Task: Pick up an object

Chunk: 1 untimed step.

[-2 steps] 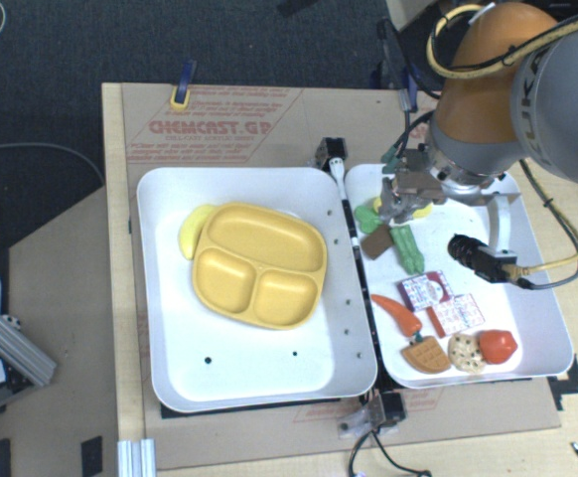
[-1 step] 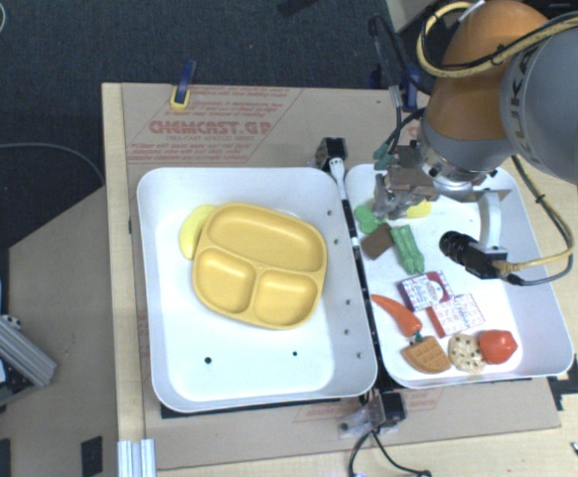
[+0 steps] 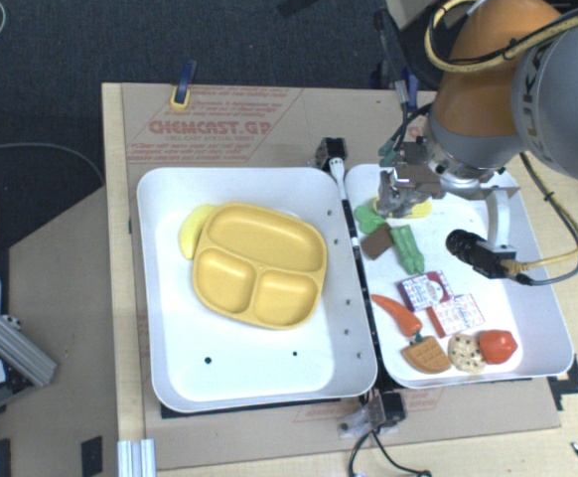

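1. The bench (image 3: 120, 296) carries two shallow white bins side by side: the left bin (image 3: 165, 296) and the right bin (image 3: 542, 316).
2. The left bin holds a yellow divided tray (image 3: 259, 264) with three compartments. A yellow item (image 3: 192, 229) pokes out from beneath the tray's upper left edge; what it is cannot be told.
3. The grey arm with its orange band (image 3: 483, 63) reaches in from the right, and the gripper (image 3: 400, 195) sits low over the upper left part of the right bin.
4. Whether the gripper is open or closed cannot be told, and nothing can be seen gripped in it.
5. Just beside the gripper lie a green piece (image 3: 370, 217), a small brown piece (image 3: 375, 245), a long green stick (image 3: 406, 248) and a bit of yellow (image 3: 422, 208).
6. Towards the near end of the right bin lie an orange-red pepper-like piece (image 3: 398, 314), two red-and-white packets (image 3: 440, 304), a brown toast-like piece (image 3: 427, 356), a round cracker (image 3: 463, 351) and a red tomato-like piece (image 3: 499, 345).
7. A black cylinder (image 3: 476, 251) on the arm hangs over the middle of the right bin.
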Each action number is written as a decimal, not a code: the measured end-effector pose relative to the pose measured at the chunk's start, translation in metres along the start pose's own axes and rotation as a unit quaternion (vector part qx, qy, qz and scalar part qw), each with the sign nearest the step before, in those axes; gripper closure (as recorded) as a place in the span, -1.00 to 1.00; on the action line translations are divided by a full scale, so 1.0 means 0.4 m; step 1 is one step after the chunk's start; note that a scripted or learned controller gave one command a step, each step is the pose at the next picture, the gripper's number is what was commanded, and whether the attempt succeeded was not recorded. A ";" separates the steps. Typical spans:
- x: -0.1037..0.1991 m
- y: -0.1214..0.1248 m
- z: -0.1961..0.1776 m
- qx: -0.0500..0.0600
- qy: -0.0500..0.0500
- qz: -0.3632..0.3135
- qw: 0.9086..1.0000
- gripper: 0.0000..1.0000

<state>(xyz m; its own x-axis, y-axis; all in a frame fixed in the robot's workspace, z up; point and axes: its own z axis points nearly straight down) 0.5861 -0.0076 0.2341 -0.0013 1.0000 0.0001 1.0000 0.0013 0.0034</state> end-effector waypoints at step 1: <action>0.001 0.018 -0.001 0.000 0.000 0.000 1.000 1.00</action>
